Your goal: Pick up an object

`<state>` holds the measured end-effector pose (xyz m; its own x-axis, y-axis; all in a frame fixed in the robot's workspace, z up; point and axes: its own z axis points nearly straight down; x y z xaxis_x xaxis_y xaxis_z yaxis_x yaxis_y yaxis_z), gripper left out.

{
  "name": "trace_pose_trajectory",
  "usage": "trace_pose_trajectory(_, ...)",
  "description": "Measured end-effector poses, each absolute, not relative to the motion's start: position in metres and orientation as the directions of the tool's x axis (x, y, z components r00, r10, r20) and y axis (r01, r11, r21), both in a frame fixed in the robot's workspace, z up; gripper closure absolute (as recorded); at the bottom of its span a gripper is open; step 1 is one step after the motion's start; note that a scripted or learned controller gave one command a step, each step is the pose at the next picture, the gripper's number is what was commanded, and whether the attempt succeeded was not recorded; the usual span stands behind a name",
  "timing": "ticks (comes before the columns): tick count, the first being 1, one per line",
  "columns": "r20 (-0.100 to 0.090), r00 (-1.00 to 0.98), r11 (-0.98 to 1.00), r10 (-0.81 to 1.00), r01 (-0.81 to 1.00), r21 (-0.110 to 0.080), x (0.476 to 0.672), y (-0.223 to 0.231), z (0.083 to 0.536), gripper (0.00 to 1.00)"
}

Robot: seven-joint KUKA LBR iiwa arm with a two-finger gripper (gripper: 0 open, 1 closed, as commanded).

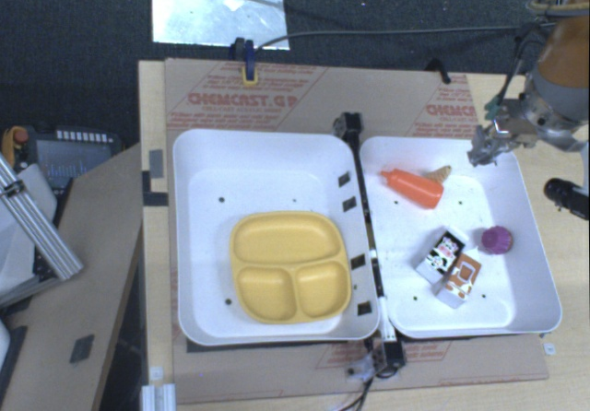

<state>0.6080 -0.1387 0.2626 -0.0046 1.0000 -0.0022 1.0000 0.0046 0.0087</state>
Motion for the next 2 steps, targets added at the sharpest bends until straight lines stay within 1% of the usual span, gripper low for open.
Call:
trace_pose_trajectory(1,-0.001,-0.005,0.005,1.000,1.000,0.004,0.609,-0.139,0.259,1.00)
trace_pose_trajectory(2,0.002,-0.009,0.009,1.000,1.000,0.000,0.592,-0.080,0.246,1.00)
